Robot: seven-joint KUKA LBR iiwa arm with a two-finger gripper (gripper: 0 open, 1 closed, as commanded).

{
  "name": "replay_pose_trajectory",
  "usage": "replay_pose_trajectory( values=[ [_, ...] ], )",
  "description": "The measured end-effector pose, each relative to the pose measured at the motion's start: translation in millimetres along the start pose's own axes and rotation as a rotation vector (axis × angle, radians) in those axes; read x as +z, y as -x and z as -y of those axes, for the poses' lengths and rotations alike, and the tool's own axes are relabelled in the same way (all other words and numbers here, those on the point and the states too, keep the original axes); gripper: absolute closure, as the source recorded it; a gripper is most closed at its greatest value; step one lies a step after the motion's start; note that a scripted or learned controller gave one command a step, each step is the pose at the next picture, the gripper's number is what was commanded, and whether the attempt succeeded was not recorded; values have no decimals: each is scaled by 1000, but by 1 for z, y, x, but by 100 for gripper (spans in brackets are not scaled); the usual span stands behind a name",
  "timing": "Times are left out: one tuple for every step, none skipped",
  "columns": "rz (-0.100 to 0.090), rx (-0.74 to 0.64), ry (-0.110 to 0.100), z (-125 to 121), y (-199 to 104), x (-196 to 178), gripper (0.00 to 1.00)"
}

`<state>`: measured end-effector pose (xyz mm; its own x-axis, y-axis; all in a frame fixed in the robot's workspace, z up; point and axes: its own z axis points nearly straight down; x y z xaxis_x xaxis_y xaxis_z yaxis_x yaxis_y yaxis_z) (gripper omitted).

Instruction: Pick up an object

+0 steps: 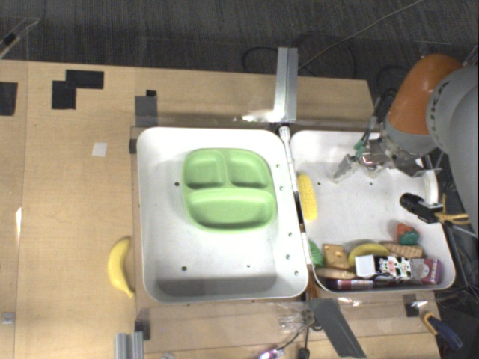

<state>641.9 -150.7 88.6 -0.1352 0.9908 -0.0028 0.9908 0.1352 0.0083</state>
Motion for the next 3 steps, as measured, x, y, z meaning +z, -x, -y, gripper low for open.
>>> replay_pose_trajectory(
  values=[
    [0,-95,-2,-34,-32,0,0],
    [0,-147,1,-29,6,-39,0],
    [2,-267,4,69,12,-2,0]
  ],
)
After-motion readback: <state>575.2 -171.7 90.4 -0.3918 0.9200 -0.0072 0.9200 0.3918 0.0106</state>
